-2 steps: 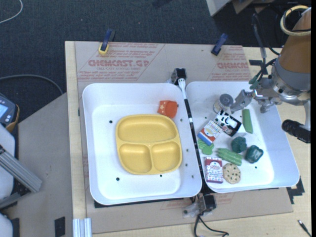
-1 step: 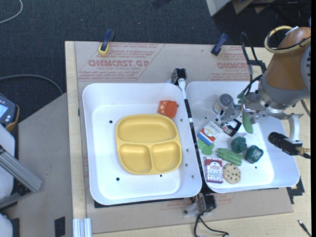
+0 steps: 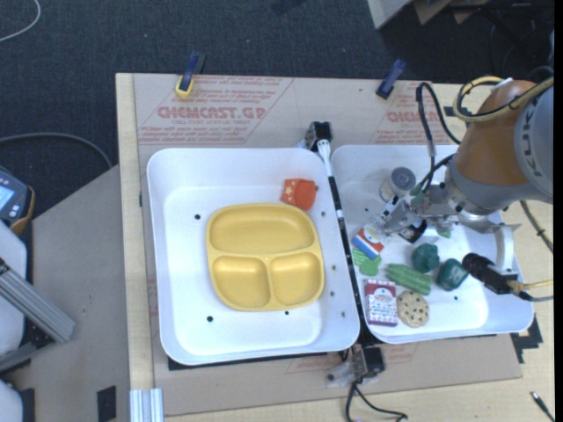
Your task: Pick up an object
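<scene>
My gripper (image 3: 398, 221) hangs low over the right bin (image 3: 493, 319), near its left-centre, with the grey and orange arm (image 3: 497, 148) reaching in from the right. Just below and left of the gripper lies a small white carton with blue and red print (image 3: 368, 243). A grey round piece (image 3: 402, 179) sits behind the gripper. In front lie a green pod-like toy (image 3: 409, 278), a round green toy (image 3: 426, 256), a dark green toy (image 3: 452, 273), a red box (image 3: 380, 303) and a cookie (image 3: 412, 309). I see nothing lifted off the bin floor.
The left bin (image 3: 176, 236) holds a yellow divided plate (image 3: 264, 256) and a small orange-red block (image 3: 299, 192) at its back right. A black divider strip (image 3: 334, 202) runs between the bins. Cables (image 3: 431, 130) trail along the arm.
</scene>
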